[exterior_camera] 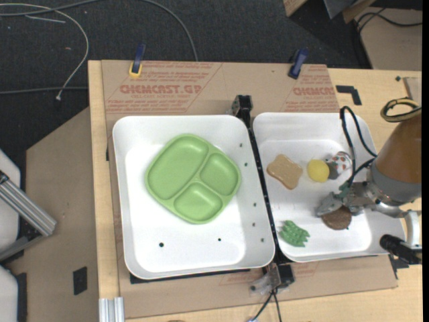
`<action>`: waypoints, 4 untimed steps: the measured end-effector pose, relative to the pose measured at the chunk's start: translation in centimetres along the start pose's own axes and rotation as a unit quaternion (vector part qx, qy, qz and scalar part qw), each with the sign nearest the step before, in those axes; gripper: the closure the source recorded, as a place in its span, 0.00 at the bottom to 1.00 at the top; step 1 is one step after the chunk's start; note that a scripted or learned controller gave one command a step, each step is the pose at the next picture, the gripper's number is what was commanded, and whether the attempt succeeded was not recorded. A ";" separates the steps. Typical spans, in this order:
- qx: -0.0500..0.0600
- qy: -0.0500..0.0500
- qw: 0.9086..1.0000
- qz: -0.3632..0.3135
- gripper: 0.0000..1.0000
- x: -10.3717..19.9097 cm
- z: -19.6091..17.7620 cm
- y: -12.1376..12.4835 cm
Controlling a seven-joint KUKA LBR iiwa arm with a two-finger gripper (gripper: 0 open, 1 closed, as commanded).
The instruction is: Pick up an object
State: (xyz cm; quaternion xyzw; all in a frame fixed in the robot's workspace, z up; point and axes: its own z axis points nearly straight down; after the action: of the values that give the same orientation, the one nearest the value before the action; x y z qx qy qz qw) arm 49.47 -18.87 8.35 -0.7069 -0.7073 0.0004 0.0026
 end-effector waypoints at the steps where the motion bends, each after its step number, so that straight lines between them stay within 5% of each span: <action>1: -0.002 0.000 1.000 0.000 1.00 0.0 -1.2 0.1; 4: -0.005 -0.003 1.000 0.000 1.00 -1.6 -15.2 -0.7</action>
State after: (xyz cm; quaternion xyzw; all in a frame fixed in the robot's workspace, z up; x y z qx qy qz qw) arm 48.81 -20.56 23.53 -0.7070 -0.7072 -0.0010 -0.0026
